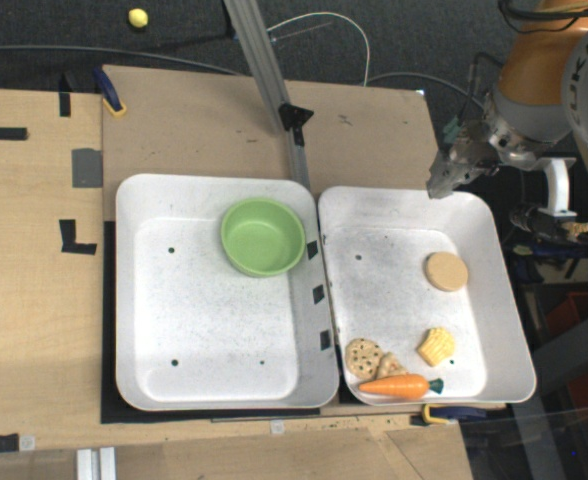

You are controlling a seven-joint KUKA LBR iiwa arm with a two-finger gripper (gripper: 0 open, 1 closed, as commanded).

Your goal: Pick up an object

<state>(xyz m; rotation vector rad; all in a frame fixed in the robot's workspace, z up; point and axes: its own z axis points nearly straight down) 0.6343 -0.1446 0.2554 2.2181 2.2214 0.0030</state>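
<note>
No legible text, labels, brands, numbers or signs anywhere.

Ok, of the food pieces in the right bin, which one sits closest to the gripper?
The round tan disc. It lies alone mid-bin, nearest the gripper at the bin's far edge; the yellow piece, cookie and carrot cluster at the near edge.

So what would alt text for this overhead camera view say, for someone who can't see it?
A grey and orange robot arm's gripper hovers over the far rim of the right white bin, which holds a tan round disc, a yellow piece, a cookie and a toy carrot. The left bin holds a green bowl.
</note>
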